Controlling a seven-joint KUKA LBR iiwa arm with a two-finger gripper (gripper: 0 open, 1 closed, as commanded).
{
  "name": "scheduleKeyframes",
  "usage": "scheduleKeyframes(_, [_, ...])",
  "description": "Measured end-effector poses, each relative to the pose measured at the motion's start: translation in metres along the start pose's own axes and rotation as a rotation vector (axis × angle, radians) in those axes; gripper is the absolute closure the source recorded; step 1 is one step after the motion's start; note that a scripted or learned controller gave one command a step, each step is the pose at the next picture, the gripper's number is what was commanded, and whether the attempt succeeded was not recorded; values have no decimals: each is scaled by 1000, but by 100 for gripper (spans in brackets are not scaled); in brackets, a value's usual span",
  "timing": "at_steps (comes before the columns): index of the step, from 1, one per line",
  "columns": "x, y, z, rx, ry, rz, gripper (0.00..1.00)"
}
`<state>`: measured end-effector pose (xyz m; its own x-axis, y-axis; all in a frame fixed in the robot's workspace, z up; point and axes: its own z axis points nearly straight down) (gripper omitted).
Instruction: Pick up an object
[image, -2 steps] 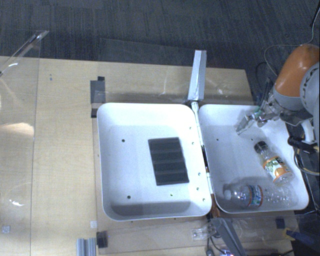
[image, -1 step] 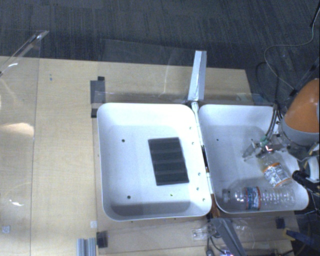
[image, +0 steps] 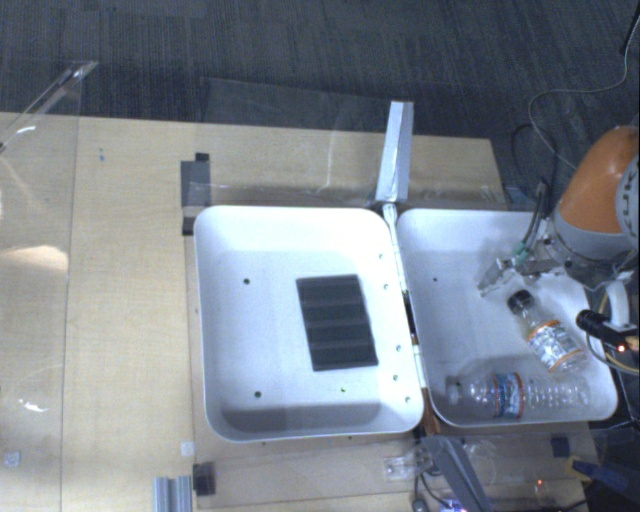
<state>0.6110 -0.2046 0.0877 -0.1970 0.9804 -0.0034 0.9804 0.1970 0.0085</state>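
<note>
The arm's metal two-finger gripper (image: 500, 272) hangs over the far half of the right-hand shallow white bin (image: 450, 235), and whether it is spread or closed cannot be told from this slanted view; nothing is visibly between it. Just beside it, toward the bin's right wall, lies a small clear bottle with a dark cap and an orange label (image: 545, 338), tipped on its side with the cap pointing at the gripper, probably the nearest candidate for a pick. A larger clear plastic bottle with a blue label (image: 520, 394) rests along the near wall of the same bin, likely rolled there because the wall stops it. The left-hand shallow white bin (image: 230, 300) carries a flat dark ribbed rectangular pad (image: 337, 322) near its middle, well apart from the gripper. Both bins sit side by side on the pale wooden worktop (image: 110, 300).
</note>
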Motion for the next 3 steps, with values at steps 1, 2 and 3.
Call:
scheduleKeyframes(1, [6, -32, -1, -2, 0, -32, 0])
scheduleKeyframes(2, [7, -29, -14, -11, -2, -33, 100])
scheduleKeyframes(3, [39, 51, -101, -1, 1, -455, 100])
